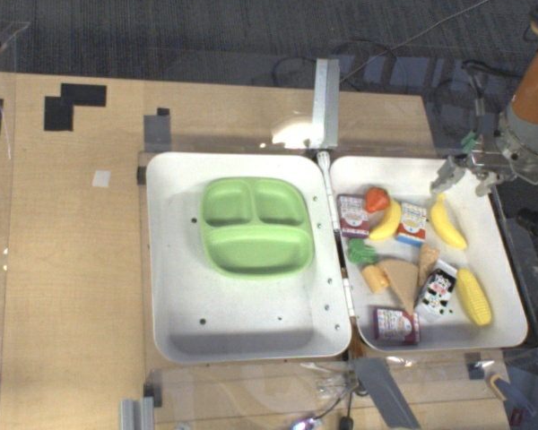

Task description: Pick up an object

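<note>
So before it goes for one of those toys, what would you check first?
1. Gripper over the toy bin, above its far edge: ok.
2. Gripper carrying nothing: ok, no toy between its fingers.
3. Gripper open wide enough: cannot tell.
4. Nearest target lies free: ok, the banana below the gripper has bare bin around it.
5. Toys crowded in the middle: not ok, the second banana touches the tomato.

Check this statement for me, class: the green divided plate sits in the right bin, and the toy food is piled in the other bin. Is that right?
Not quite. The camera view shows the green divided plate in the left bin, not the right one. The toy food, such as the banana and corn cob, lies in the right bin.
</note>
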`<state>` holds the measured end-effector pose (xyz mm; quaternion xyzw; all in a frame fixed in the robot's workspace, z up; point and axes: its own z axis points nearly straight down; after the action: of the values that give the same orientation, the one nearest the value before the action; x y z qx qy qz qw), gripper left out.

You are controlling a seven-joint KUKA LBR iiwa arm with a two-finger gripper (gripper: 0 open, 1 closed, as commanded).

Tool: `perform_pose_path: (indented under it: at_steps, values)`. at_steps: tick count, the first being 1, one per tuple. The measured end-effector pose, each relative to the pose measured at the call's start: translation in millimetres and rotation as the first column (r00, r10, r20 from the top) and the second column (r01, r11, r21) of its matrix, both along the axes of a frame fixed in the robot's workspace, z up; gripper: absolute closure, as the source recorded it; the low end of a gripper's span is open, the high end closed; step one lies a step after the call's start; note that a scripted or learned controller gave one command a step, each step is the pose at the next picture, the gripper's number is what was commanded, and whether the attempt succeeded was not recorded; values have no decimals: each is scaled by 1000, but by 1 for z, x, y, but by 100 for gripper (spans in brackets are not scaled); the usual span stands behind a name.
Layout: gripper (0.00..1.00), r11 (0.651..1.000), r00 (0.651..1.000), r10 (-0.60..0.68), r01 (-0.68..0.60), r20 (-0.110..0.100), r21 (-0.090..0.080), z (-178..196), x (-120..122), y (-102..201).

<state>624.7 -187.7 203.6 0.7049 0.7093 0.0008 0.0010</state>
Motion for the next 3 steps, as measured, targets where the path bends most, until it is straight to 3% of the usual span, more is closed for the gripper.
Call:
perform_pose_path:
  at_steps: [1, 2, 3]
  values:
    - [0, 957, 957, -291, 291, 0, 0, 30, -40, -13]
    - [0, 996, 996, -94, 94, 0, -1, -85, 45, 8]
    - [0, 993, 993, -120, 120, 7, 2, -115, 30, 84]
